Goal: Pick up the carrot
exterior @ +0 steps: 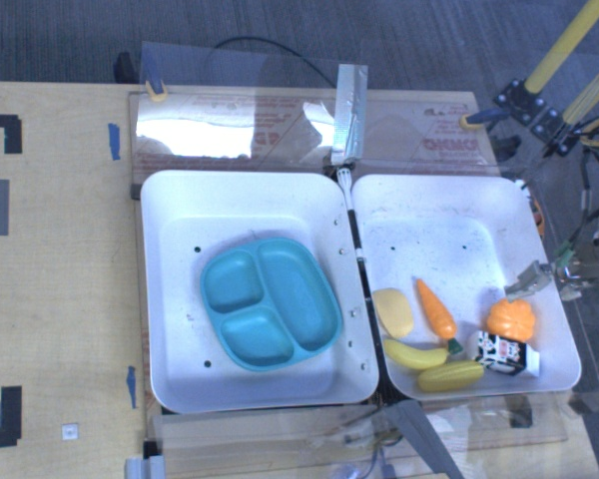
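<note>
1. Camera view: the carrot (436, 309) lies loose in the right bin (429, 208), toward its near side, orange body slanting from upper left down to a green tip at lower right.
2. It's crowded there. A pale yellow lemon-like piece (395, 312) sits just beside the carrot on the left, and a banana (413, 354) lies just below, its end near the carrot's green tip.
3. Further right in the same bin: an orange pumpkin-like piece (510, 319), a small black-and-white carton (502, 352) and a yellow-green piece (451, 375).
4. The left bin (170, 228) carries a blue divided tray (270, 302).
5. Something metallic sits at the right bin's right rim, near the pumpkin; too small to read as fingers, so released or clenched, I cannot tell.
6. Judgement: we're at the very start, approach not yet made, nothing gripped.
7. Next move, I'd say: come in over the carrot's mid-body, fingers set across its slant, clear of lemon and banana.
</note>
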### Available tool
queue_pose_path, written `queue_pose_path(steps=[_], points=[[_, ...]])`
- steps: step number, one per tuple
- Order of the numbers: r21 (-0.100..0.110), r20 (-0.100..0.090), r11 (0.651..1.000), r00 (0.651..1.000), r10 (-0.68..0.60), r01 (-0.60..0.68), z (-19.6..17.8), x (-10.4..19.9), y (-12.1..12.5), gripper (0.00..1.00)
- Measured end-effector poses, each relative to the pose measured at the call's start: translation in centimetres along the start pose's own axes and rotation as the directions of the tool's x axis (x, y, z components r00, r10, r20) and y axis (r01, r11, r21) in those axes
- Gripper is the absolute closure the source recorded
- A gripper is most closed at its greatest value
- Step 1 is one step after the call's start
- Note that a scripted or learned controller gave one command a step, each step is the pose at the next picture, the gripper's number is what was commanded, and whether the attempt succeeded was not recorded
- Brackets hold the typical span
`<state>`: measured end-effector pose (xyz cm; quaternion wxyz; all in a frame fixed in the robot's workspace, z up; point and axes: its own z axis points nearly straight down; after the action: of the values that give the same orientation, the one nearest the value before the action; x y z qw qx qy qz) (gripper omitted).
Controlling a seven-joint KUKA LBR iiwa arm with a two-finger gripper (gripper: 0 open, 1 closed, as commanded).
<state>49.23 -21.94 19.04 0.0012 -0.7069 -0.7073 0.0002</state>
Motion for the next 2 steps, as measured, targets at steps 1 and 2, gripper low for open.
queue_pose_path(steps=[1, 2], points=[[-0.002, 0.001, 0.941, 0.941, -0.339, 0.339, 6.1, 5.1, 6.8, 0.00], [0.001, -0.001, 0.976, 0.976, -0.217, 0.217, 7.8, 11.6, -0.9, 0.00]])
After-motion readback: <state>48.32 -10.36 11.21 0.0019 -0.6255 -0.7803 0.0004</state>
